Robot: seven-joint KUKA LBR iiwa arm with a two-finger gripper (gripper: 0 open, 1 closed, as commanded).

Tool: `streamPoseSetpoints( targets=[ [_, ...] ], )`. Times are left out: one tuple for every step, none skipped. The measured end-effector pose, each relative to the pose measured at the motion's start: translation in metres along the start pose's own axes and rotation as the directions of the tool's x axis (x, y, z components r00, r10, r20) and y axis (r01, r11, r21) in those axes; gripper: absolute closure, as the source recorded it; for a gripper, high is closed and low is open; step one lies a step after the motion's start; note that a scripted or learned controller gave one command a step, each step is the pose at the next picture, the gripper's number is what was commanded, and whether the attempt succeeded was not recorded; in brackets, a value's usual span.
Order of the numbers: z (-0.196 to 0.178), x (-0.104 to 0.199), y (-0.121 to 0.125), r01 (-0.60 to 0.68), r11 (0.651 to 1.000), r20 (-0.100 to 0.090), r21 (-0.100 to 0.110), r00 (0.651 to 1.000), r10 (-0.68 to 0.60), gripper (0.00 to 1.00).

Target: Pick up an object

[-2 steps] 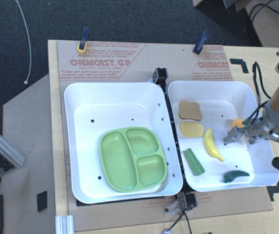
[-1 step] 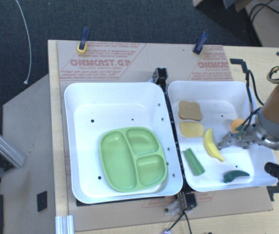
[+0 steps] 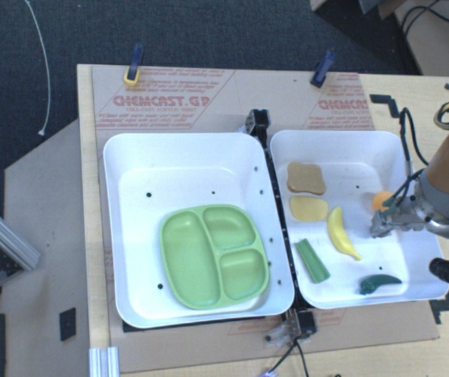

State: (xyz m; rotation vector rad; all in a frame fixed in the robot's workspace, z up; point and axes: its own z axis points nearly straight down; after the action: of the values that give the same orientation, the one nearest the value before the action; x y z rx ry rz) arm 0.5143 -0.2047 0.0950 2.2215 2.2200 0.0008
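The right bin (image 3: 342, 141) holds a brown bread slice (image 3: 305, 178), a pale yellow slice (image 3: 308, 208), a banana (image 3: 341, 232), a light green stick (image 3: 313, 260) and a dark green pepper (image 3: 378, 283). A small orange object (image 3: 381, 200) lies near the bin's right wall, partly hidden by the arm. My gripper (image 3: 380, 225) reaches in from the right and hangs low over the bin floor, just below the orange object and to the right of the banana. Nothing shows between it and the floor.
The left bin (image 3: 130, 155) holds a light green divided plate (image 3: 213, 254). A black clamp (image 3: 257, 120) sits between the bins at the back, and another (image 3: 299, 324) at the front. Blue clips (image 3: 323, 67) hold the cardboard base. Cables run along the right edge.
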Motion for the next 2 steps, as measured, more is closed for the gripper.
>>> streamPoseSetpoints(
  targets=[
    [-0.040, 0.001, 0.000, 0.001, 1.000, 0.001, -0.001, 1.000, -0.001, 1.00],
    [-0.099, -0.001, 0.009, 0.002, 1.000, 0.003, -0.004, 1.000, -0.002, 1.00]
  ],
)
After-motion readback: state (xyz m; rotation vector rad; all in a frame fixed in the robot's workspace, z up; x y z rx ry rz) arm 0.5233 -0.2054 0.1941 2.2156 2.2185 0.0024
